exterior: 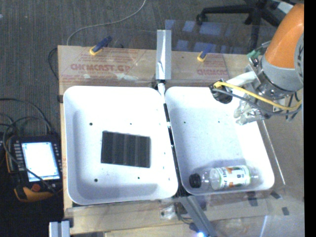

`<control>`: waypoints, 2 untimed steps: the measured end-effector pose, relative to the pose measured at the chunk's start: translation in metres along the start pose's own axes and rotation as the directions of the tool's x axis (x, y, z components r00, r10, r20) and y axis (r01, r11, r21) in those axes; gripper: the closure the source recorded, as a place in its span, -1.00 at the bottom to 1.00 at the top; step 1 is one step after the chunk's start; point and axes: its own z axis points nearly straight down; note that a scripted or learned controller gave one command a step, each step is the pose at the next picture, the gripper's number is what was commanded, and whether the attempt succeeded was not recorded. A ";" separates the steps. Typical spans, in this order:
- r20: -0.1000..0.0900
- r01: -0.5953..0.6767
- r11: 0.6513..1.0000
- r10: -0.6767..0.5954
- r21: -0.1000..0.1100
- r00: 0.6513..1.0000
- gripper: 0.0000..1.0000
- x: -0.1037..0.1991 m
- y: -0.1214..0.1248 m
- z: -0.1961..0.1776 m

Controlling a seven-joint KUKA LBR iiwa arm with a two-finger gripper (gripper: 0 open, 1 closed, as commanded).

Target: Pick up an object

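Note:
A clear plastic bottle (pixel 224 177) with a black cap and a printed label lies on its side along the near wall of the right bin (pixel 197 127). A flat black ribbed pad (pixel 125 149) rests in the middle of the left bin (pixel 79 107). My gripper (pixel 245 113) hangs below the orange-banded wrist, over the far right edge of the right bin and well away from the bottle. A yellow cable crosses in front of it. Nothing shows in its grasp.
An upright metal bar (pixel 163 58) stands at the back between the bins. Two clamps (pixel 100 45) (pixel 201 56) hold the board behind them. A pendant with a lit screen (pixel 37 162) lies on the floor at left. A chair base (pixel 237 9) stands behind the bench.

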 end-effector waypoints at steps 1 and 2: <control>0.005 0.000 1.000 0.000 -0.001 1.000 1.00 0.000 0.000 -0.008; 0.003 0.005 1.000 -0.005 0.001 1.000 1.00 -0.009 0.031 0.033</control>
